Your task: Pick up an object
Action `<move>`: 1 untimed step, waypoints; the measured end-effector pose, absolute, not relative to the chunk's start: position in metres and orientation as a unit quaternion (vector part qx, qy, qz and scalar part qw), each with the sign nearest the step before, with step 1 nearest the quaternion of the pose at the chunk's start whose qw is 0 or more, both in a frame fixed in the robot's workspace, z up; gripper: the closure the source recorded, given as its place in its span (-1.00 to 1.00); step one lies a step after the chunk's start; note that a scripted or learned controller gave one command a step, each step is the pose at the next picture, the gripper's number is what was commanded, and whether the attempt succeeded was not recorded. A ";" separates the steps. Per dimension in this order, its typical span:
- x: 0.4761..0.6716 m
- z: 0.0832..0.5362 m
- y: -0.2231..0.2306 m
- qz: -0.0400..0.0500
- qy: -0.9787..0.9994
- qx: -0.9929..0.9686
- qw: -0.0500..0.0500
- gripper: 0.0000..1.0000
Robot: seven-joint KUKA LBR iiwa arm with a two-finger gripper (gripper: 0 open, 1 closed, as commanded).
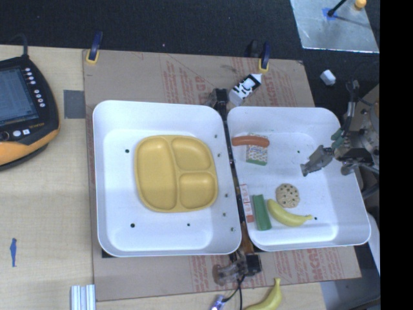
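The right white bin holds several items. A red sausage lies at its far left, with a small printed carton just below it. A round cookie, a yellow banana and a green block sit near the front. My gripper hangs over the right side of this bin, open, with nothing between its fingers. One finger points left toward the bin's middle. The cookie lies below and left of it.
The left bin bears a yellow divided plate. A teach pendant lies at the far left of the bench. A black-and-white object sits behind the bins, and a second banana lies in front of them.
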State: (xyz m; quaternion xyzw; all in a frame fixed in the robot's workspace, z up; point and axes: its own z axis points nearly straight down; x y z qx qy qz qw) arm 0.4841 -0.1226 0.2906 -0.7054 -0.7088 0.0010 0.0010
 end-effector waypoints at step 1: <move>0.476 0.171 -0.120 0.002 -0.709 -0.705 0.002 -1.00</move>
